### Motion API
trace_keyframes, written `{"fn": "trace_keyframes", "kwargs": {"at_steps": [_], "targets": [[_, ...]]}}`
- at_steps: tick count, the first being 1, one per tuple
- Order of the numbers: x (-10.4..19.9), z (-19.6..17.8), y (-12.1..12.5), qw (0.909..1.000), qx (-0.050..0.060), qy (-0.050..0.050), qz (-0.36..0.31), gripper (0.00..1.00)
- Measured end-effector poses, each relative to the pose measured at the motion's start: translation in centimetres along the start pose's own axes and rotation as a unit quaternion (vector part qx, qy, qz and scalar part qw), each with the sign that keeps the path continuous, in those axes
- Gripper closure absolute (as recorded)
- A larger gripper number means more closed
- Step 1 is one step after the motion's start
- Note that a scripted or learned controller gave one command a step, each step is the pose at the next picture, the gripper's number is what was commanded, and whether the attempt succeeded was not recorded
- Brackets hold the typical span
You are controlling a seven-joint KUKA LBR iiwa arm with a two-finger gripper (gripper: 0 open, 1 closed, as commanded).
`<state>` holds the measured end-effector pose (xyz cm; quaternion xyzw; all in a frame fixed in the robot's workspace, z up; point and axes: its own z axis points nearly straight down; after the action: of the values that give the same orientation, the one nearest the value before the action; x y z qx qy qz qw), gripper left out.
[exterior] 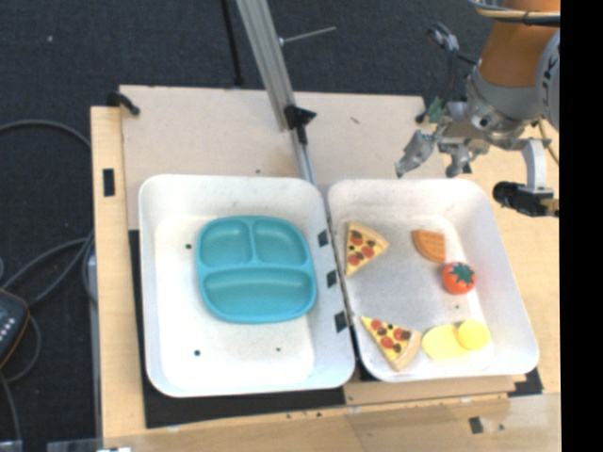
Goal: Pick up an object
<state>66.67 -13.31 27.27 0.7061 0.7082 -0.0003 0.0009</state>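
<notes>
The right bin (490,217) holds two pizza slices, one at its left (362,246) and one at the front (392,338). An orange bread-like piece (430,245) lies near the back, a red tomato (458,277) sits to its right, and a yellow piece (456,338) rests at the front right. My gripper (435,160) hangs above the back rim of the right bin, open, with nothing between its fingers. It is well clear of all the food pieces.
A turquoise divided plate (254,268) lies in the left bin (170,347). A slanted metal rail (268,64) crosses the bench behind the bins. Black clips (332,279) sit along the seam between the bins.
</notes>
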Motion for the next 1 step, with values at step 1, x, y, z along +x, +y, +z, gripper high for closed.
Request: {"fn": "trace_keyframes", "kwargs": {"at_steps": [1], "targets": [[-0.03, 0.0, -0.01, 1.0, 0.0, 0.0, 0.0, 0.0]]}}
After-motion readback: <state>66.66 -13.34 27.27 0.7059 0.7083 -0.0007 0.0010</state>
